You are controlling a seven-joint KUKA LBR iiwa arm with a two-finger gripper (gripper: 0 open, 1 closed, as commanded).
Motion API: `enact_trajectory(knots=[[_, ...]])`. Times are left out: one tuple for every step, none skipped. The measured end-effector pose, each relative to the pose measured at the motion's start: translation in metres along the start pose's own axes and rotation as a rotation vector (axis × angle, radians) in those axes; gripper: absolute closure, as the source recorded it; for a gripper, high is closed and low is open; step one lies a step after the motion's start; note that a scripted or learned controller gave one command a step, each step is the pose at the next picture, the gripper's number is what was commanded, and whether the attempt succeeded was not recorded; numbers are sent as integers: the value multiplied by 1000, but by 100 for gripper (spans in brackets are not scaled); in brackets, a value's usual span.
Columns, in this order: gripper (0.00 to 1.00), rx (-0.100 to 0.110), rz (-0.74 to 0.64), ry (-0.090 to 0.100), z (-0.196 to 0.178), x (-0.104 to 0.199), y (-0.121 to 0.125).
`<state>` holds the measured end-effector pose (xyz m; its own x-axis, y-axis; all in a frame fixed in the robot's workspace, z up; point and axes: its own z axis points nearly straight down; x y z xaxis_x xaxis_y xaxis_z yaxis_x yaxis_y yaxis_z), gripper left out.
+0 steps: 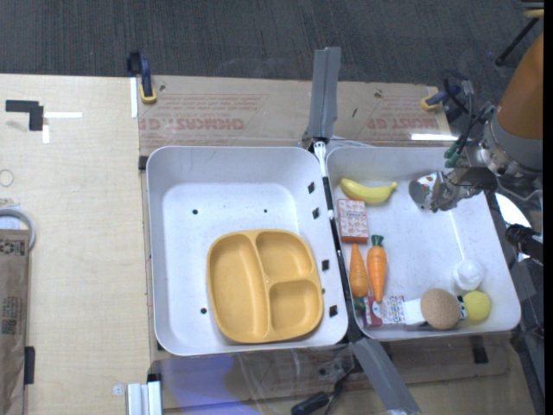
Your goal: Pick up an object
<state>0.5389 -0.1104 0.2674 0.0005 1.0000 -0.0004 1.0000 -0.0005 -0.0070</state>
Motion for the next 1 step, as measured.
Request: enact_trajectory(knots=[[100, -4, 161, -1, -17, 59, 22]])
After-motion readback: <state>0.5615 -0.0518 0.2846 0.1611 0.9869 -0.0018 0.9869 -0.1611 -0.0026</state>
